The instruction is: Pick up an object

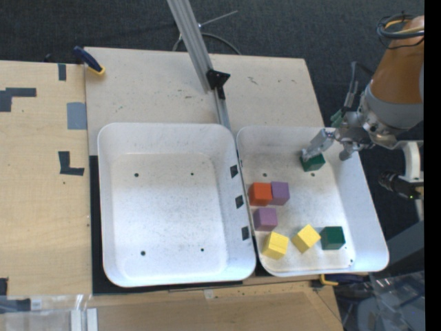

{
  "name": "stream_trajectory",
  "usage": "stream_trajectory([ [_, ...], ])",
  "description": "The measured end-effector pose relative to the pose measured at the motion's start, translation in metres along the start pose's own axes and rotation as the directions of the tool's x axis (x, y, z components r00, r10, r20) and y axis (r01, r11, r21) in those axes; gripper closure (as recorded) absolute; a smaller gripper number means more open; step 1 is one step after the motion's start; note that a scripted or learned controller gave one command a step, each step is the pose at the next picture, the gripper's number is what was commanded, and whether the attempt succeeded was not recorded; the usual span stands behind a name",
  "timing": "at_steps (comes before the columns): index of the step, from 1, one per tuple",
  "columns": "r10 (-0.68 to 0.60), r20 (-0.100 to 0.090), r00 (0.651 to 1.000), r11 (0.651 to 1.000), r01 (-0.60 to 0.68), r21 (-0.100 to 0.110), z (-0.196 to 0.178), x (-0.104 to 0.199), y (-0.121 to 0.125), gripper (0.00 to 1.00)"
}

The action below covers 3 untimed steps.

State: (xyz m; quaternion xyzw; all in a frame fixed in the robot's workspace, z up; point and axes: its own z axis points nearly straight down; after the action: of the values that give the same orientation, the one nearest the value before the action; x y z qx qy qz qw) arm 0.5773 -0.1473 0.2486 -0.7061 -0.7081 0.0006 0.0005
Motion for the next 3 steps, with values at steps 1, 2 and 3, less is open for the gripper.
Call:
stream_trajectory([
  [1,0.001,-0.003,1.0,1.0,-0.001,0.009,0.089,0.032,-0.03,0.0],
  [2,0.004,0.004,1.0,1.0,-0.004,-0.025,0.132,0.046,-0.017,0.0],
  [3,0.004,0.003,1.0,1.0,-0.004,-0.026,0.136,0.048,-0.015,0.0],
])
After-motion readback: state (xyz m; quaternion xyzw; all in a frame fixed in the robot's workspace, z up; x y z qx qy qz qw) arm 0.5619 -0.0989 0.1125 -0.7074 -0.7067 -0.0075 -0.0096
